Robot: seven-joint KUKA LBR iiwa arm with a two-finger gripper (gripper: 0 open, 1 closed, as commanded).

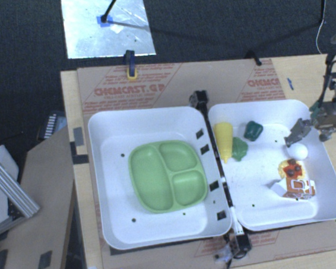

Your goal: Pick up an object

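Several small things lie in the right bin (327,201), any of which could serve as the object to lift, and nearest the front sits the orange and white carton (294,181), flat on the floor close to the bin's right wall; it looks light and thin-walled, likely to dent under a hard squeeze, so I would judge a grip across its narrow sides safest. Just behind it, touching or nearly so, rests a small white ball (300,151), smooth and round, which I expect would roll or squirt away unless caught square across its middle. Right beside that ball hangs the gripper (294,135), reaching in over the right rim; two dark fingers seem to stand slightly apart with nothing between them, though the view is too coarse to be sure how wide. Further left, against the divider, a yellow cone (224,139) lies lengthwise, its taper likely slippery to pinch, and touching its side is a light green lump (239,148), with a darker green lump (253,130) just behind; both look soft and light. The crowding of these three would make a clean closing awkward there, while ball and carton crowd each other too. In the left bin (109,167) a green divided tray (166,176) lies well apart from everything. Beyond the bins, a yellow clamp (131,66) holds the cardboard sheet (145,85) at the bench's far edge.
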